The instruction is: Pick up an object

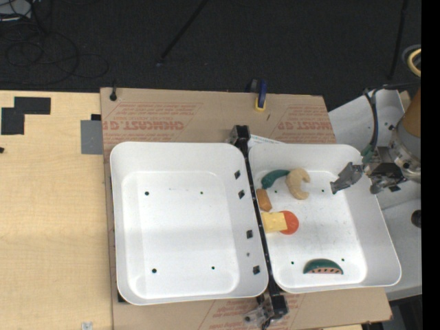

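Progress is nil so far as the view shows: every object lies loose in the right bin (pixel 375 253). Nearest the camera within that bin sits the watermelon slice (pixel 323 267); farther in, by the bin's left wall, the yellow and red piece (pixel 281 222) and the small orange piece (pixel 263 200). Beyond them lie the green piece (pixel 273 178) and the beige ring piece (pixel 298 183). The gripper (pixel 354 177) hangs over the bin's right side; its fingers appear spread apart, clasping nothing. Descent, grasp and lift all remain.
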Available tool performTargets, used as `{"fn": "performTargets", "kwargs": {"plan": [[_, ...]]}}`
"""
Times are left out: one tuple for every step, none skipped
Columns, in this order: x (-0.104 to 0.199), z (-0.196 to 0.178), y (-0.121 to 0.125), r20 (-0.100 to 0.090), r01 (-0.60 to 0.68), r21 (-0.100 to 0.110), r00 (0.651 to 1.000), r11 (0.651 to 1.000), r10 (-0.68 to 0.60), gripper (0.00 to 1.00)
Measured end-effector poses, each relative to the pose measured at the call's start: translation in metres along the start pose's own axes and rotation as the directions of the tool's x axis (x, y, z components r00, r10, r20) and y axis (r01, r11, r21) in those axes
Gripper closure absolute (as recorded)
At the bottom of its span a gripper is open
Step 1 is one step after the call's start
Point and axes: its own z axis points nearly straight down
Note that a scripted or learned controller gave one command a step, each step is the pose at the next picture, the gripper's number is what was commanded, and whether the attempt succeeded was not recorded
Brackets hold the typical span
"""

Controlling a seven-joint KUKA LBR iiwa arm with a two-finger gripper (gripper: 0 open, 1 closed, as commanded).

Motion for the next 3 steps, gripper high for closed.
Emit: {"fn": "performTargets", "kwargs": {"plan": [[-0.001,-0.010,0.000,-0.001,0.000,0.001,1.000,1.000,0.000,1.00],[0.118,-0.168,-0.048,-0.003,0.013,-0.013,1.000,1.000,-0.014,1.00],[0.192,-0.220,-0.034,-0.001,0.008,-0.005,1.000,1.000,-0.008,1.00]]}}
